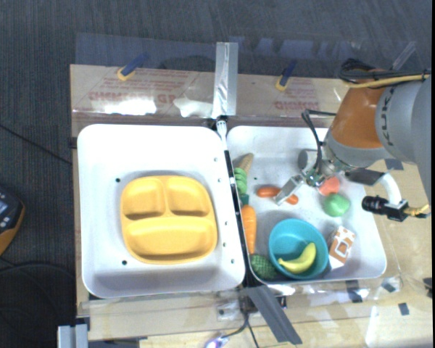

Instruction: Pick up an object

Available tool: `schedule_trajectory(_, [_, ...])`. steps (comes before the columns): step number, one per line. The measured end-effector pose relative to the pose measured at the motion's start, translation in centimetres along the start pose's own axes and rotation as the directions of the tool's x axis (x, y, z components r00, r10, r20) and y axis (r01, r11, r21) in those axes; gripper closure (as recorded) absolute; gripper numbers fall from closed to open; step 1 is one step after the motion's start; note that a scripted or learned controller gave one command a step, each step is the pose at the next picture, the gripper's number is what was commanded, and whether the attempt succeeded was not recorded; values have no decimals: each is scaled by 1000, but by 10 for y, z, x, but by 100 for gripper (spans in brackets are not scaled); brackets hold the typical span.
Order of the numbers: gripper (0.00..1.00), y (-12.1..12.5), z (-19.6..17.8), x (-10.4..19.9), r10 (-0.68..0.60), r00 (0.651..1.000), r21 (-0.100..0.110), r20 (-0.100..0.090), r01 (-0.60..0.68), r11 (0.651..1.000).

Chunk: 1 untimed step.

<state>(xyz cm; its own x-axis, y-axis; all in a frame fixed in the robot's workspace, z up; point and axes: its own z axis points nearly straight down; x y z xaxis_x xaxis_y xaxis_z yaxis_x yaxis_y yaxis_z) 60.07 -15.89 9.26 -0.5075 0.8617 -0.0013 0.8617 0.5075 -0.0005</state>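
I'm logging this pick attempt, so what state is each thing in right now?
Claw: low in the right bin, by the red and green toys.
Yellow tray: flat in the left bin, compartments bare.
Blue bowl: upright, a banana inside.
Carrot: lying along the divider.
Green toy: resting on the bin floor.
Red toy: on the floor beside the claw.
Carton: tipped beside the bowl.

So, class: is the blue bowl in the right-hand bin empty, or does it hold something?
Not empty. The blue bowl sits upright in the right bin, and a yellow banana lies inside it against the near rim.
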Motion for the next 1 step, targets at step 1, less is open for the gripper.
schedule_trajectory(1, [0, 33, 2, 41, -124, 992, -6, 11, 125, 992])
